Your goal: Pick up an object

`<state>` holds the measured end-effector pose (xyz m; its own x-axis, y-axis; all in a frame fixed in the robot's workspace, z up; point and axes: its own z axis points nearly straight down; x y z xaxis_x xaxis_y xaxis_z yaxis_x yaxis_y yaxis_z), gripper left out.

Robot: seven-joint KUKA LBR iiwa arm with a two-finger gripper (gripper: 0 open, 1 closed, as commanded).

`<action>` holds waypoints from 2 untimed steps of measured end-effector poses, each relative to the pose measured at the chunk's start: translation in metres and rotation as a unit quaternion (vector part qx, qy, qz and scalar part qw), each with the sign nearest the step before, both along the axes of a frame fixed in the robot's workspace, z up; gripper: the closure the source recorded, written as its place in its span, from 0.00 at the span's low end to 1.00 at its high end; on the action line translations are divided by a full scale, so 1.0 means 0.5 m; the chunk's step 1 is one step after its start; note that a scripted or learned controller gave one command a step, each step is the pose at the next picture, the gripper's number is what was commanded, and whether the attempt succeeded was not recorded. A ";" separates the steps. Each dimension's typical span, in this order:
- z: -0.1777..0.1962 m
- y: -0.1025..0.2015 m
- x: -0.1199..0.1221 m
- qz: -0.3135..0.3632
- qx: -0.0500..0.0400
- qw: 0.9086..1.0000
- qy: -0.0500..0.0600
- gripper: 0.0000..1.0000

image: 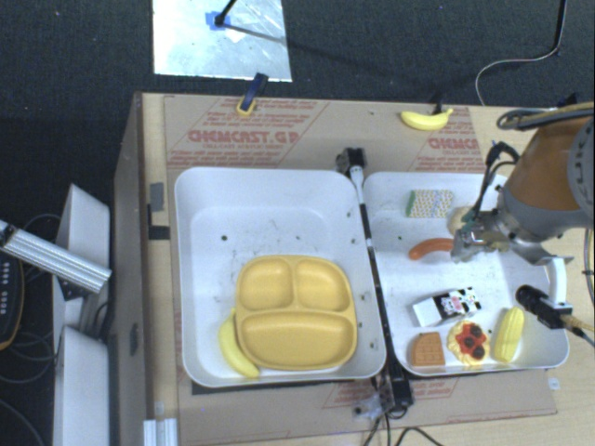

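Observation:
In the right bin [390, 277] lie an orange sausage [428, 248], a dotted green-white pad [429, 203], a small black-and-white carton [446, 307], a brown cracker [428, 348], a pizza slice [468, 340] and a yellow corn cob [508, 334]. My gripper [467, 246] is low in this bin, right at the sausage's right end. The grey arm with its orange band [558, 170] comes in from the right above it. Whether the gripper touches the sausage is too small to tell.
The left bin [260, 193] holds a yellow divided plate [296, 310] with a banana [234, 348] against its left side. Another banana [425, 118] lies on the cardboard behind the right bin. A black divider [367, 249] runs between the bins.

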<state>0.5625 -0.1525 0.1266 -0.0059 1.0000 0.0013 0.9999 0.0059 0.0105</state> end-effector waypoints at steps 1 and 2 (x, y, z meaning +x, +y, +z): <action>0.021 0.001 0.002 0.001 0.000 1.000 -0.001 1.00; 0.208 0.075 -0.033 -0.001 -0.001 1.000 0.003 1.00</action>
